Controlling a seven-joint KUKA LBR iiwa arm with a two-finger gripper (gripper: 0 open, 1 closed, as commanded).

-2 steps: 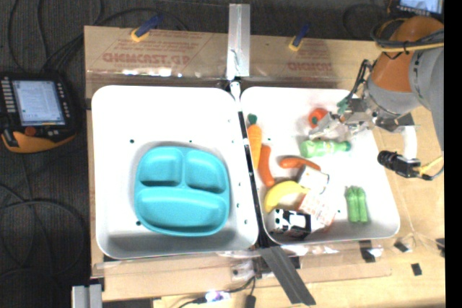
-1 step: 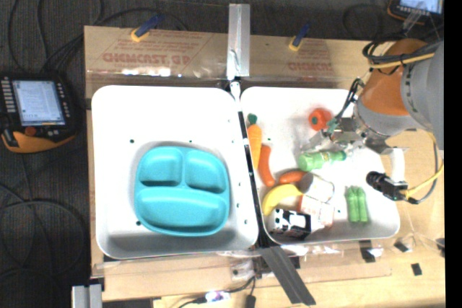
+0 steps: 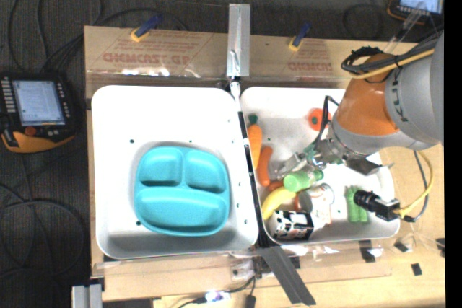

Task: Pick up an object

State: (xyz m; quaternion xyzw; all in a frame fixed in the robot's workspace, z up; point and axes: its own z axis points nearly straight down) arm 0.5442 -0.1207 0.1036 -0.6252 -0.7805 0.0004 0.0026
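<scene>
The claw (image 3: pixel 312 159) hangs low over the middle of the right bin (image 3: pixel 289 106), at the end of the grey arm with its orange band. It is seen from above amid clutter, so I cannot tell whether it is spread or pressed together, and nothing can be made out in its grip. Just below it, touching or nearly so, lies a green rounded piece (image 3: pixel 294 182), the likeliest thing to pick up. It looks like a small moulded plastic toy: probably light, stiff and smooth, so it may squirt out of a glancing pinch. A hold across its widest part, taken from straight above, seems safest. Crowding it are a yellow banana (image 3: pixel 272 203) on its lower left and a white bottle (image 3: pixel 322 203) on its lower right, with a dark printed can (image 3: pixel 292 225) near the bin's front wall. These close neighbours leave little room to come down. Further out, a carrot (image 3: pixel 254 143) lies along the left wall, a green block (image 3: pixel 356 204) sits to the right, and a small orange piece (image 3: pixel 315 117) lies toward the back. The left bin (image 3: pixel 115 126) holds a turquoise divided plate (image 3: pixel 182 189), and both bins stand on the tabletop (image 3: pixel 426 234).
</scene>
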